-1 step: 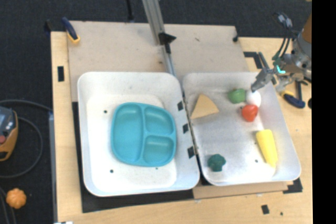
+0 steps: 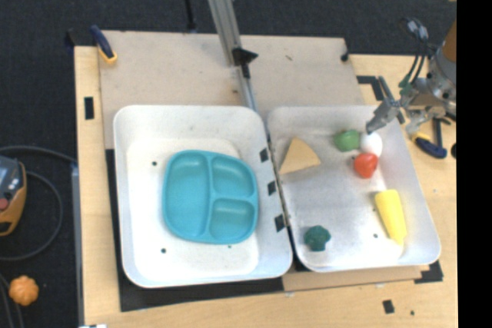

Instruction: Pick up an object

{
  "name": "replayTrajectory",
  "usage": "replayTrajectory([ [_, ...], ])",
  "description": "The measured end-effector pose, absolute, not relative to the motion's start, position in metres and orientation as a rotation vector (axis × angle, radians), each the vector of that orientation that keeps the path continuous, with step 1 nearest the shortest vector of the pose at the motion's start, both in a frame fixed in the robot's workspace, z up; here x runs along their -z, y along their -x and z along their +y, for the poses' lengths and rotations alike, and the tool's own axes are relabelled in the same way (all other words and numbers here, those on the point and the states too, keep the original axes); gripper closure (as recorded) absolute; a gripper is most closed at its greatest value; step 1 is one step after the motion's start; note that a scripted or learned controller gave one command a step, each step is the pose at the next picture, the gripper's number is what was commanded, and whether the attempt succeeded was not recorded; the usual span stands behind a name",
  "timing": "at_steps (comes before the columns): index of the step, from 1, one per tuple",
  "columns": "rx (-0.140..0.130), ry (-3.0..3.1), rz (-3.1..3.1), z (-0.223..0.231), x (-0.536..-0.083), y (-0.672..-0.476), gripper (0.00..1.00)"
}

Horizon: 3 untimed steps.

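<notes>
While two white bins are sitting side by side on a pale wooden bench (image 2: 200, 65), a grey robot arm (image 2: 430, 88) is reaching in from the right over the far right corner of the right bin (image 2: 338, 242). Taking up most of the left bin (image 2: 138, 134), a turquoise divided plate (image 2: 209, 197) is lying flat, with bare white floor showing along all four walls. Across the divider, the right bin is offering the widest open floor through its middle and near-left area. A tan wedge (image 2: 297, 156) is resting close to that bin's left wall, and a yellow corn cob (image 2: 390, 214) is lying near the right wall, pointing toward the front corner. A dark green broccoli piece (image 2: 317, 237) is sitting near the front edge, well apart from the rest. Clustered at the far right, a light green ball (image 2: 347, 140), a white egg (image 2: 372, 144) and a red ball (image 2: 366, 164) are crowding together, the egg touching the green ball. The gripper (image 2: 382, 117) is hanging just above the egg; whether its jaws are open or closed cannot be told.
</notes>
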State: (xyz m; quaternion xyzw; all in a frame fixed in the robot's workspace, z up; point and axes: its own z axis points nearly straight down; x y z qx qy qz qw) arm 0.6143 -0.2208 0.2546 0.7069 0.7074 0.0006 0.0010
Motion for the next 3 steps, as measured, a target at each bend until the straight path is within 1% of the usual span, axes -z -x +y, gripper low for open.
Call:
replayTrajectory([
  [1,0.004,-2.220,2.223,-0.219,-0.212,-0.614,0.00],
  [2,0.005,-2.223,2.222,-0.224,-0.164,-0.606,0.00],
  [3,0.004,-2.218,2.225,-0.227,-0.119,-0.613,0.00],
])
